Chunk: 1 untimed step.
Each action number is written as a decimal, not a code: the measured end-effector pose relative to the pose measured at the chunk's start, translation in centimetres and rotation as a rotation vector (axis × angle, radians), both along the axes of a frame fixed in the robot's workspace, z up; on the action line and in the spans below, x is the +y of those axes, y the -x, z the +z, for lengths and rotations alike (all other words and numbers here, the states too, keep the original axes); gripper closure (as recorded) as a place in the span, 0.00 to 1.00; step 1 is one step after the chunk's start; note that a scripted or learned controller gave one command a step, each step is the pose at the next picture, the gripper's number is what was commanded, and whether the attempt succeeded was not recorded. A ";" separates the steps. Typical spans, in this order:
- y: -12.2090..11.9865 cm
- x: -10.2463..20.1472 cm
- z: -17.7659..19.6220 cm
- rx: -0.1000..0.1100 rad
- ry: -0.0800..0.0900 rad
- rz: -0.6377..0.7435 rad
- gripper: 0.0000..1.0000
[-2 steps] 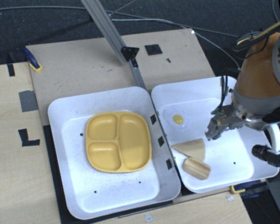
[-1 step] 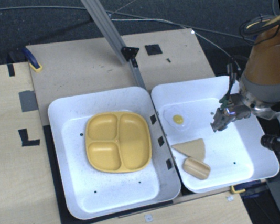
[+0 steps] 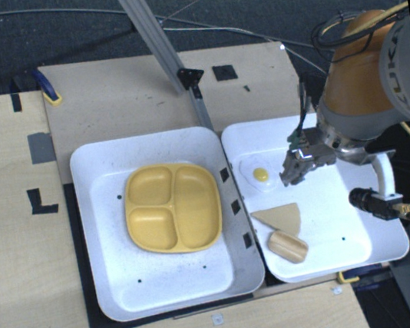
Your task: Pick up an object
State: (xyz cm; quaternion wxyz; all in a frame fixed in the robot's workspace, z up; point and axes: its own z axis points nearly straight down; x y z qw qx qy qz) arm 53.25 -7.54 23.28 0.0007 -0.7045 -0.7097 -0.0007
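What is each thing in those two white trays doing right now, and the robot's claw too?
Yellow divided plate: lying flat in the left bin, compartments bare.
Fried egg: flat in the right bin.
Tan wedge: lying flat.
Bread roll: on its side, touching the wedge.
Gripper: beside the egg, holding nothing.

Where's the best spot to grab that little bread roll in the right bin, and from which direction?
Grip the roll across its narrow middle, coming straight down. It lies flat, slanted, its upper-left end against the wedge, so the fingers should probably straddle the two long sides, which look free.
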 end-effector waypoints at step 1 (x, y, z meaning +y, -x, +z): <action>-1.6 5.0 -1.4 0.002 0.001 -0.001 1.00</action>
